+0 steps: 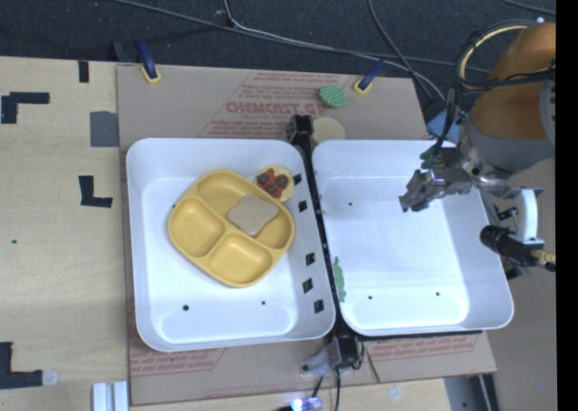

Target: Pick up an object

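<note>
Whether the fingers are parted or closed cannot be told; the gripper hovers over the right bin. In the left bin lies a yellow divided plate bearing a toast slice.

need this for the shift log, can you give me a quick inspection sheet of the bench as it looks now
surface: cardboard sheet on a wooden bench, bearing a left bin and a right bin side by side
job's things: yellow divided plate in the left bin, a tan slice on it; small red and dark item at the plate's far edge
clutter: small green piece at the right bin's left wall; green disc on the cardboard behind the bins
grippers: gripper over the right bin's far right part, state unclear
cables: black cables across the dark floor behind the bench
surroundings: blue and yellow clamps at the cardboard's back edge
</note>
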Tool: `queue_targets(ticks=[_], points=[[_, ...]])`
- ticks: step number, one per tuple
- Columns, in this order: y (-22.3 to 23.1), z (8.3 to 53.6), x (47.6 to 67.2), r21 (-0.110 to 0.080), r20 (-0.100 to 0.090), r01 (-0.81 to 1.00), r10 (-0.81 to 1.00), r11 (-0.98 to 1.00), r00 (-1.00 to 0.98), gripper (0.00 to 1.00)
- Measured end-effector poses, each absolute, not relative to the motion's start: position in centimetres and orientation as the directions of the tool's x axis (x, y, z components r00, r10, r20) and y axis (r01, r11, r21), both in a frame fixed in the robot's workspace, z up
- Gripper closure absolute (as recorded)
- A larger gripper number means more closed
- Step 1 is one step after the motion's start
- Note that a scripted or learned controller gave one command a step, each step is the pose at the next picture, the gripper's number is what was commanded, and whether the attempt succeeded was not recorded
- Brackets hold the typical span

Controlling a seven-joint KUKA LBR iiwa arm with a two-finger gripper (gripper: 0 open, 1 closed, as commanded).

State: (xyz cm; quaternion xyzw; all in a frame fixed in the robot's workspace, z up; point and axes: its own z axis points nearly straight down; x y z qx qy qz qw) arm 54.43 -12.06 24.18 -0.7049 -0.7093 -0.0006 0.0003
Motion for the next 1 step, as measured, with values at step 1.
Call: queue_targets(ticks=[1], points=[[-6.06, 23.06, 55.45, -0.002, 0.001, 1.000, 1.000, 0.007, -0.007, 1.00]])
